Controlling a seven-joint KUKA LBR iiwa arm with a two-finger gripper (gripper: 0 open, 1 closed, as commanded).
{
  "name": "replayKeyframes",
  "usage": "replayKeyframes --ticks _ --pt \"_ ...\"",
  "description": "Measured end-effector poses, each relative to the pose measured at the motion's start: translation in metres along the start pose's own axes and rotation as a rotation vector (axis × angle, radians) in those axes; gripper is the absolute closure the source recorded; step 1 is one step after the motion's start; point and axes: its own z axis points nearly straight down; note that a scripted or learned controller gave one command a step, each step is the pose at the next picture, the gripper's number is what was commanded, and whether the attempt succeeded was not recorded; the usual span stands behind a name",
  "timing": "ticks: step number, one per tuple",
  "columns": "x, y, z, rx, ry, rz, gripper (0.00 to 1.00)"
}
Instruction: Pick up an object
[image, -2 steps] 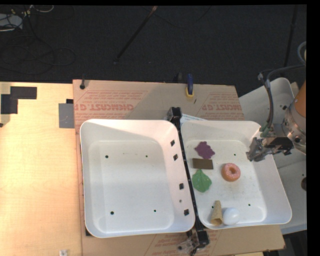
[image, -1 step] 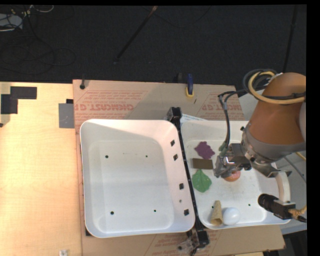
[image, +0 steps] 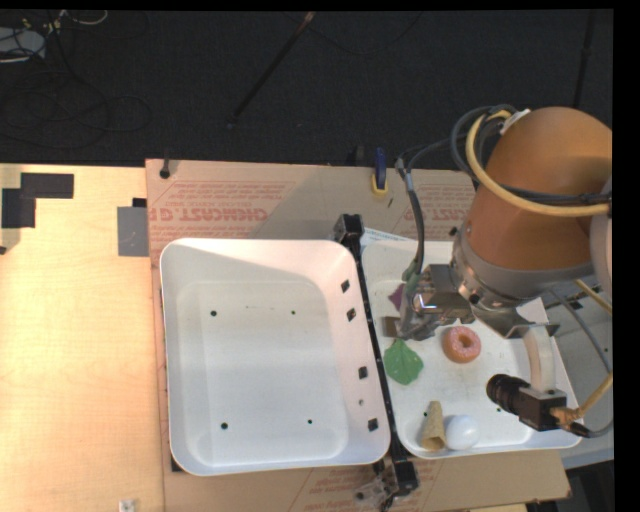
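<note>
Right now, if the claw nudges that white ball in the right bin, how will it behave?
The white ball looks round and smooth, so it would probably roll. It lies against the cone near the right bin's front rim, which may stop it quickly. Its curved surface might slip from a pinch.

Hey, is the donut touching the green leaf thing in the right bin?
Apart. The camera view shows bare white bin floor between the donut and the green leaf, which lies to its left.
</note>
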Motion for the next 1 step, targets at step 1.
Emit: replayKeyframes --ticks 1 --pt "0.0338 0.0655 0.0256 0.003 -0.003 0.006 1.00"
